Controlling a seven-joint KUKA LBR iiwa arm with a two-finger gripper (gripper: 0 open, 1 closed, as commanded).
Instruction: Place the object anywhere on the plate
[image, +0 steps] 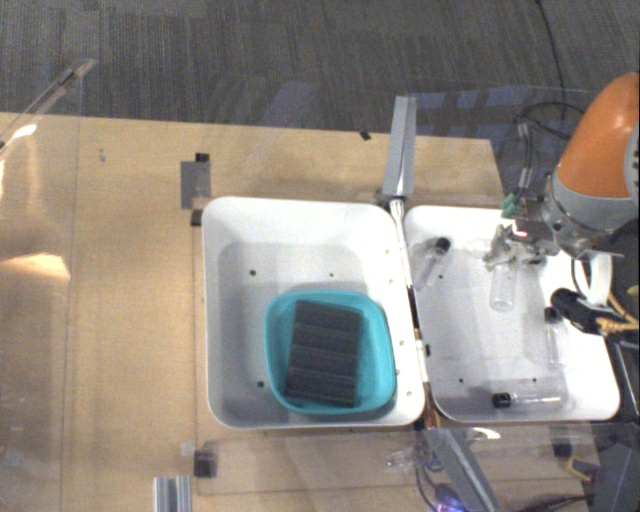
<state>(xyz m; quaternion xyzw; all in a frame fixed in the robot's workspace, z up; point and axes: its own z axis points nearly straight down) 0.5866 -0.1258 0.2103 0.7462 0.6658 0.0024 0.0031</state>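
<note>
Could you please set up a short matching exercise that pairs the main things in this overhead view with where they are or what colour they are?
Things:
1. plate
2. ridged block
3. arm
4. right bin

Descriptions:
A. dark, lying on the plate
B. turquoise, in the left bin
C. white, next to the bin that holds the plate
D. orange and grey, over the right bin's far right part

Pairs: 1-B, 2-A, 3-D, 4-C

Bright even light, glare patch on bench (40, 265) at left, slightly soft focus
</note>
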